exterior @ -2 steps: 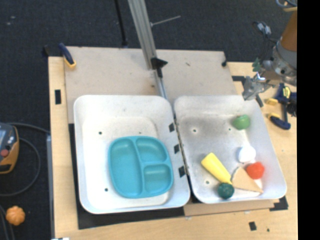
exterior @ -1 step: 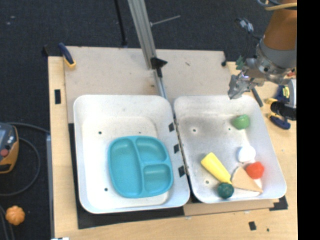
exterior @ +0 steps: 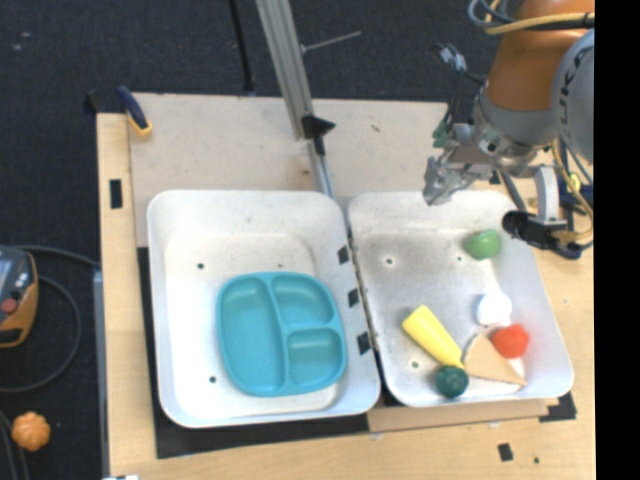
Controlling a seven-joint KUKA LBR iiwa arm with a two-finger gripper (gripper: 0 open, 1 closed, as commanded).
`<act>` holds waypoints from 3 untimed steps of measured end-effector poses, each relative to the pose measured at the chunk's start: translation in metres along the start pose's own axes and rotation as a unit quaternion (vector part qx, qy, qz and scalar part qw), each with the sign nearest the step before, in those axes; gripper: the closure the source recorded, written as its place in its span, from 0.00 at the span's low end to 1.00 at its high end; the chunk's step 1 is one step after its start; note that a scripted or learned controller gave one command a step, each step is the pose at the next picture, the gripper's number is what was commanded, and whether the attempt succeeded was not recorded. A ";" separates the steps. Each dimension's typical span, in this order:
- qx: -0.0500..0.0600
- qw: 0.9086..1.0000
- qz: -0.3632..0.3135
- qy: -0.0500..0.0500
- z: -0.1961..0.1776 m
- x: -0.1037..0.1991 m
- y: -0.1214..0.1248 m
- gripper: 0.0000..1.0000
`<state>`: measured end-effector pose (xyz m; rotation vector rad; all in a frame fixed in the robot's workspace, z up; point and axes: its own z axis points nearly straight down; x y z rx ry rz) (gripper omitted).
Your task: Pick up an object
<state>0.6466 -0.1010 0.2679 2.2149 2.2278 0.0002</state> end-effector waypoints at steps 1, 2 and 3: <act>0.000 1.000 0.000 0.000 0.009 0.053 0.006 1.00; 0.000 1.000 0.000 0.000 0.013 0.094 -0.003 1.00; -0.001 1.000 -0.001 0.000 0.008 0.147 -0.006 1.00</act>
